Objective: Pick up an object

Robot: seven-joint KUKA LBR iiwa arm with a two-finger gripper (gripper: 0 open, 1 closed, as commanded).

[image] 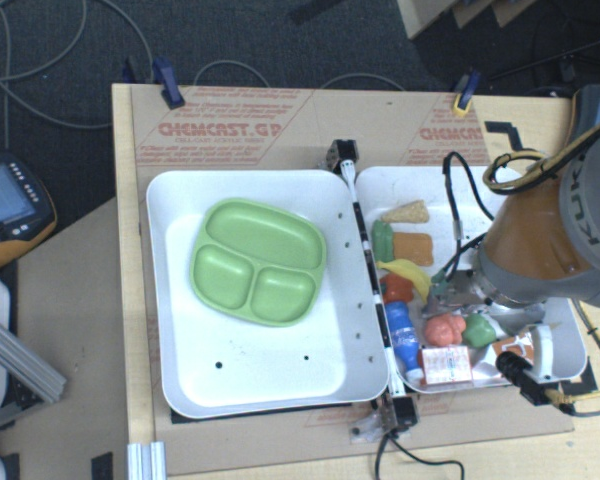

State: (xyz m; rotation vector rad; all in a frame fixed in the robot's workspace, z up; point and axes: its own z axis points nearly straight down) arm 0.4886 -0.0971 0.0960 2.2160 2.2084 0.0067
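Dark carpet surrounds the desk [230, 128], where a green plate [257, 261] sits in the left bin [180, 368] and the claw [458, 303] hangs over toy food [443, 330] heaped at three o'clock, its grip hidden, likely choosing a piece.

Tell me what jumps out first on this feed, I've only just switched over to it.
The big green divided plate lying alone in the left bin catches the eye first. Next is the arm with its orange band, reaching in from the right over the right bin, low above a crowded heap of small items along that bin's left side: a yellow piece, a blue bottle and a pink lump.
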